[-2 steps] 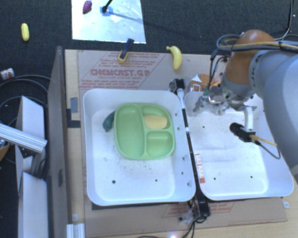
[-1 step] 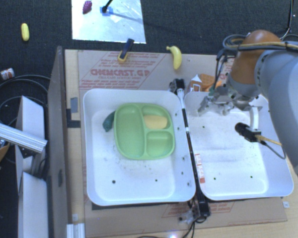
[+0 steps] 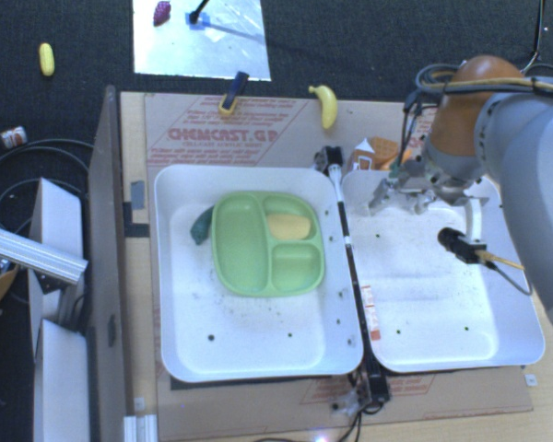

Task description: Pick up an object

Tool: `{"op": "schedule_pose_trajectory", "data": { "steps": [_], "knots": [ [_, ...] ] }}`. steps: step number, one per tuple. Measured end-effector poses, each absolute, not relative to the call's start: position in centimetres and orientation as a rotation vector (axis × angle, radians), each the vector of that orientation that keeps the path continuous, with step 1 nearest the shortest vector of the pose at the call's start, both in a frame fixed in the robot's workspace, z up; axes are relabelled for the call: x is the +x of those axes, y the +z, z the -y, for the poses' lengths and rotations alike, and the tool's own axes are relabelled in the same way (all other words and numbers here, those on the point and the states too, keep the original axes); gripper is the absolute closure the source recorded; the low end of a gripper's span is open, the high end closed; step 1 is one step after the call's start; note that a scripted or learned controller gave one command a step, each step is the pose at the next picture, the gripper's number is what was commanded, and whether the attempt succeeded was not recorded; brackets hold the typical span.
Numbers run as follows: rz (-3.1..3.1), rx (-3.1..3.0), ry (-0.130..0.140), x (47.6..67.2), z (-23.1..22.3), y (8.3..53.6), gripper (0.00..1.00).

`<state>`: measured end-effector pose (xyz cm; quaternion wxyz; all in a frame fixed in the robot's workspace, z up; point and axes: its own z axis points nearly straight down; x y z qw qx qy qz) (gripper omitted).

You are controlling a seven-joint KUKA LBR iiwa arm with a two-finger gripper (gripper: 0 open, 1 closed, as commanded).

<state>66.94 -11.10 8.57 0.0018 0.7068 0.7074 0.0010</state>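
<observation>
Plainly, the likeliest thing to pick is the yellow piece. It lies flat in the far right compartment of the green tray, whose low walls keep it from rolling off but would also crowd a grasp from the side. The tray lies in the left bin, towards its far half. A dark green thing is tucked against the tray's left rim, on the bin floor and not in any compartment. It touches the tray or very nearly does, so it would be the more awkward of the two to take cleanly.

The hand is well apart from both. It hangs over the far left corner of the right bin, close to the ridge where the two bins meet, with the grey arm reaching in behind it from the right. Whether the hand is spread or closed cannot be told from this angle, and nothing shows held in it. Judged from its place, it is poised between tries and not yet over a target. To reach the yellow piece it would have to cross the ridge and come down from above.

A banana lies on the bench beyond the bins, outside either one, and so seems a poor candidate.
</observation>
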Motion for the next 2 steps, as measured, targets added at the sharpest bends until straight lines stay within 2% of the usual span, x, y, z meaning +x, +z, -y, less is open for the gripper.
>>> {"op": "schedule_pose_trajectory", "data": {
  "steps": [2],
  "knots": [
    [-2.225, 2.214, 0.002, 66.92, 9.6, 8.5, 0.0]
  ]
}}
